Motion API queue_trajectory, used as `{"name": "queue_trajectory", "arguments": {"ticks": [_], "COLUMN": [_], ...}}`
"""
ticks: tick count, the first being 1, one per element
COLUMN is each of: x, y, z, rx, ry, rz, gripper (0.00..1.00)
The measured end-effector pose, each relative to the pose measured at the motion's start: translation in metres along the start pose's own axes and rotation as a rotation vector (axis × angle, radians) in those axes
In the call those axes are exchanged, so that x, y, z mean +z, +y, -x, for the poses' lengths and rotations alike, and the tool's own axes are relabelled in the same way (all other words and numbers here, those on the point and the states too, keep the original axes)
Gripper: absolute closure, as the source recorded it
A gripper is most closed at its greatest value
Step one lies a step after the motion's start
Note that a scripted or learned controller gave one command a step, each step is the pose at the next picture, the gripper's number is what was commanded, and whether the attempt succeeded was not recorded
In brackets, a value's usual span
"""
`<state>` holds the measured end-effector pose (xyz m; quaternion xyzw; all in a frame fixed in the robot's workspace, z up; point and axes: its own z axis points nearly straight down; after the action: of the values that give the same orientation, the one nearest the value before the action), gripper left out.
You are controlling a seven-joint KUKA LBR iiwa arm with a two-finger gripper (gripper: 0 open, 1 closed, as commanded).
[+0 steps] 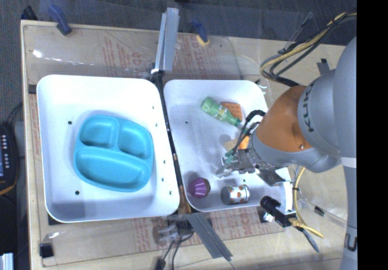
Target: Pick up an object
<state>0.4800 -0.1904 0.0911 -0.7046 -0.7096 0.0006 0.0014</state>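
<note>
In the right bin (182, 117) lie a green bottle (219, 111) with an orange piece (233, 107) beside it near the back, a purple round object (198, 187) at the front left, and a small silver can (235, 194) at the front. My gripper (228, 162) hangs low in the middle of this bin, just above and behind the can, between the bottle and the can. The arm's orange band covers the bin's right side. I see nothing between the fingers.
The left bin (54, 141) holds a blue divided tray (114, 152). A metal divider bar (165, 41) runs between the bins at the back. Cables (297, 50) loop at the right of the bench.
</note>
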Motion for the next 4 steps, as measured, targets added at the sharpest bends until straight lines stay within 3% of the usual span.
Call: {"name": "queue_trajectory", "arguments": {"ticks": [1,2,3,4], "x": [0.0,0.0,0.0,0.0], "y": [0.0,-0.004,-0.004,0.054], "z": [0.0,-0.006,-0.057,-0.049], "rx": [0.0,0.001,-0.003,0.001], "ry": [0.0,0.001,0.001,0.001], "rz": [0.0,-0.001,-0.003,-0.001], "gripper": [0.0,0.0,0.0,0.0]}}
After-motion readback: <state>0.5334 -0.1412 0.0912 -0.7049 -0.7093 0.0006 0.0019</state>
